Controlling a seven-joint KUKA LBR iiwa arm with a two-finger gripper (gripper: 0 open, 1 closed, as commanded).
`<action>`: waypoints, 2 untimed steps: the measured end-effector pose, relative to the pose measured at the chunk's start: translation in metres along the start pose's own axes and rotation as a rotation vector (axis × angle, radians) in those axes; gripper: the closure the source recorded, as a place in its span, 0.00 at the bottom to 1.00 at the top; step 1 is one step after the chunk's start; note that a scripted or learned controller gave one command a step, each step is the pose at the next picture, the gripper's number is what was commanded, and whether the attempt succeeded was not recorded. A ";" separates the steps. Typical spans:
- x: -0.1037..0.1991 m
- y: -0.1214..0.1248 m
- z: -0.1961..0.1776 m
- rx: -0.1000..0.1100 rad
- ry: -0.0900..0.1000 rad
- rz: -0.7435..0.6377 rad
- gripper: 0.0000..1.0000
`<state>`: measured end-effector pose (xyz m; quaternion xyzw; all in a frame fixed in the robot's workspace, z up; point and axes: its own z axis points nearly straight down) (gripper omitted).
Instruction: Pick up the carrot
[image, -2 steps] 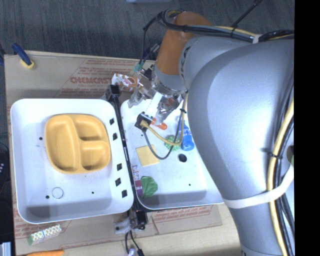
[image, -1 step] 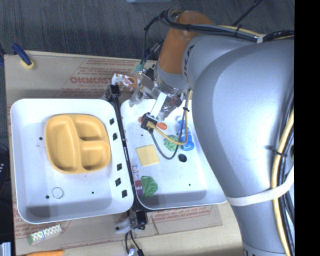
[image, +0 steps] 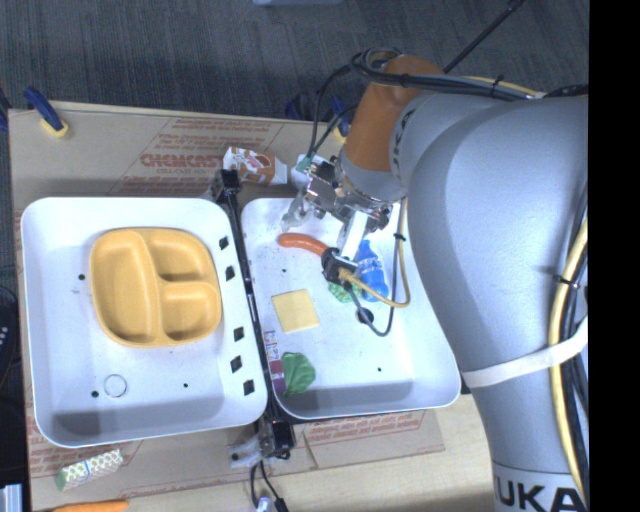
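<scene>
We see the carrot (image: 300, 241) lying flat on the floor of the right bin (image: 400, 350), in the far part of it, closer to the wall shared with the left bin (image: 60, 300). It is small and orange, its long axis running roughly left-right in the view. The tool (image: 318, 198) hangs just beyond the carrot toward the far rim, low over the bin. We cannot tell whether the tool is spread or pressed together, as the metal parts blur. We see nothing pinched in it. The carrot looks apart from it, though very close.

The grey arm (image: 480, 220) comes in from the right and covers much of that side, with the orange band (image: 375, 120) above the wrist.

Also in the right bin:
- A flat yellow square (image: 296, 310) sits mid-floor, nearer than the carrot.
- A green leafy piece (image: 297, 372) lies near the front wall.
- A blue crumpled item (image: 372, 272) sits right of the carrot, partly behind a cable.
- A small green bit (image: 340, 293) lies just beside the blue item.

The left bin holds a yellow divided tray (image: 155, 285), well apart from the carrot.

On the counter (image: 130, 140), a brown-and-white packet (image: 250, 163) sits just past the bins' far edge, and a blue clip (image: 45, 110) is at the far left corner.
</scene>
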<state>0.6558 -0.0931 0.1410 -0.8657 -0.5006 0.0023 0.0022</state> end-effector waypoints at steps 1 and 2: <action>-0.001 -0.003 0.044 -0.004 0.009 0.580 0.00; -0.036 -0.059 0.050 0.002 0.000 0.790 0.00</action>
